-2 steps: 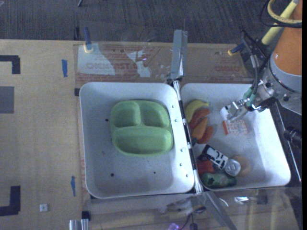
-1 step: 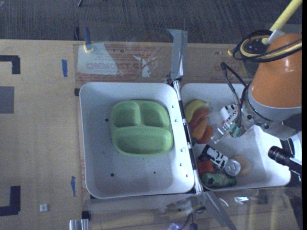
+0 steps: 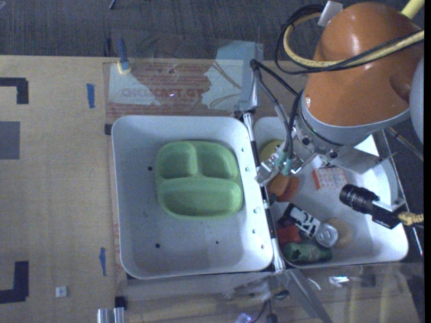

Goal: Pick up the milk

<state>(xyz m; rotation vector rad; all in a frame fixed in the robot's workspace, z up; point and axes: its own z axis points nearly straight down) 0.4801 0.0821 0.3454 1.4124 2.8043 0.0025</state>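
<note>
The left bin (image 3: 128,247) holds a green divided tray (image 3: 199,179). The right bin (image 3: 390,244) holds small clutter: a black-and-white carton (image 3: 303,219), likely the milk, beside a green bottle (image 3: 306,252) and an orange item (image 3: 284,188). Both bins sit on a tan bench (image 3: 54,180) above dark floor. The arm (image 3: 360,66) covers the bin's upper part; the gripper (image 3: 283,163) is blurred, its grip state indiscernible.

Milk container on its side in the right-hand bin

The small black-and-white patched milk container (image 3: 304,220) with a round grey cap lay tipped over on the floor of the right white bin (image 3: 377,242). It sat near the bin's left wall, in the lower half, slanted, with its cap end pointing to the lower right.
</note>
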